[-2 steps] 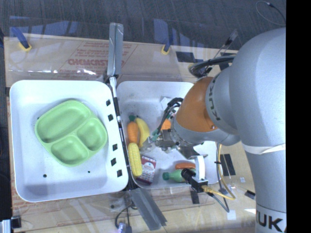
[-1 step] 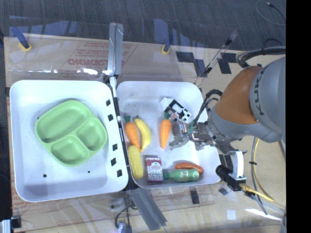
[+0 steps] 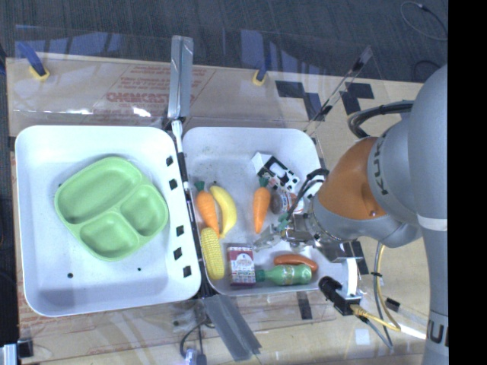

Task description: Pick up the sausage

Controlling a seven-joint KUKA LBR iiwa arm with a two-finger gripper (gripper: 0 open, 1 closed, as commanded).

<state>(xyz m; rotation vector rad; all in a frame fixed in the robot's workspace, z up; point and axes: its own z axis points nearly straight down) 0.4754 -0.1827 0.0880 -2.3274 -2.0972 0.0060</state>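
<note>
The sausage (image 3: 295, 261) is a short red-orange link lying near the front right corner of the right bin (image 3: 228, 139), right against a green bottle-shaped item (image 3: 288, 275). My gripper (image 3: 275, 233) hangs low over the bin, just up and left of the sausage, below the orange wrist band (image 3: 350, 185). Nothing is visibly held in the gripper. The arm's body hides the bin's right wall.
The right bin also holds two carrots (image 3: 207, 210) (image 3: 260, 207), a banana (image 3: 224, 207), a corn cob (image 3: 212, 253), a red box (image 3: 241, 265) and a black-and-white box (image 3: 274, 172). A green divided plate (image 3: 112, 207) lies in the left bin (image 3: 38, 280).
</note>
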